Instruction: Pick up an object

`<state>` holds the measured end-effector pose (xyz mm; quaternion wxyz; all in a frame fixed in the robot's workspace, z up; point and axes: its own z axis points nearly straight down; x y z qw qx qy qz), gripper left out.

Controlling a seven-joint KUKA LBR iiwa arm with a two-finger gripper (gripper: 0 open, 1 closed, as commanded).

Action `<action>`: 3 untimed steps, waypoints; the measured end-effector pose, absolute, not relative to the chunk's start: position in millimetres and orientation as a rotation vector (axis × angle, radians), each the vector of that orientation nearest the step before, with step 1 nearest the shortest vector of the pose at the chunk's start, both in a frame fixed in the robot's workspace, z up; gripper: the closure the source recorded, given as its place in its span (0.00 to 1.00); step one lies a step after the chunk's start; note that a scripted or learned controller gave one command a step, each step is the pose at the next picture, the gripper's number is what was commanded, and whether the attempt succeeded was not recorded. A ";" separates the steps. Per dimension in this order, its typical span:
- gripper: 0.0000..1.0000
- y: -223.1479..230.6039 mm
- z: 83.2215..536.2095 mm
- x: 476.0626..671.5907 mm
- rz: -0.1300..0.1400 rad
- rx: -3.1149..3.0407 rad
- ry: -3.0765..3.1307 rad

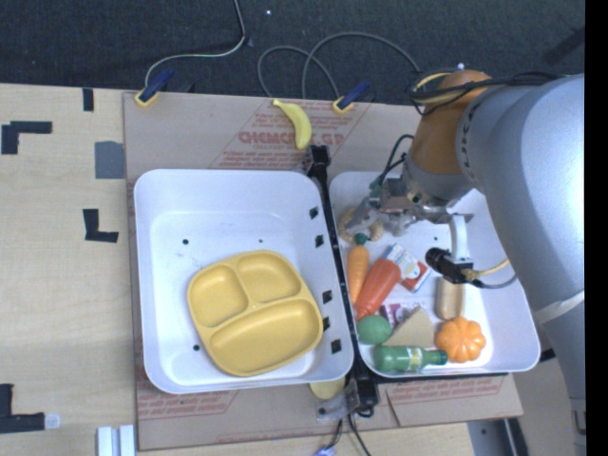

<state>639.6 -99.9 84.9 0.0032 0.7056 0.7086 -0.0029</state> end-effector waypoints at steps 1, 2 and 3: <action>0.00 -94.3 87.3 569.5 0.004 2.217 2.217; 0.00 -97.2 87.5 501.9 0.009 2.215 2.214; 0.00 -100.8 86.5 580.3 0.004 2.215 2.221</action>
